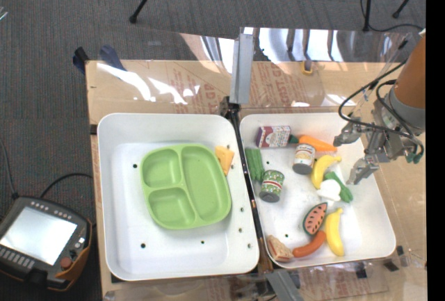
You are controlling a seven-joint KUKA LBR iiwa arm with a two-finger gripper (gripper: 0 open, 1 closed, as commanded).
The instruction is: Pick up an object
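Judging from where things lie, you have not yet picked anything up: every candidate object sits in the right bin (pixel 386 223), and the end effector (pixel 364 155) hangs above that bin's right side with nothing between its fingers. Two fingers show spread apart, one up near the carrot (pixel 318 143), the other lower, near the green-and-white vegetable (pixel 335 185); I read that as open, empty.

Nearest targets, by my judgement: the banana (pixel 322 169) just left of the lower finger, the carrot, and the small tin (pixel 303 158) between them. Further off in the same bin you have a carton (pixel 273 136), a green-labelled can (pixel 272 185), a cucumber (pixel 254 164) along the left wall, a watermelon slice (pixel 314 217), a second banana (pixel 335 231), a sausage (pixel 309 245) and a bread piece (pixel 280 248). Items crowd each other mid-bin, so a clean grip may be awkward there.

Left to do: descend, close on one object, lift.

Surface notes: the tabletop (pixel 125 91) is brown board with a shiny transparent sheet at the back. The left bin (pixel 118 251) carries a green divided plate (pixel 186 186) with a yellow wedge (pixel 224 157) just beside its upper right edge. Room: dark carpet, tripod legs at the top, a teach pendant (pixel 43 240) on the floor lower left.
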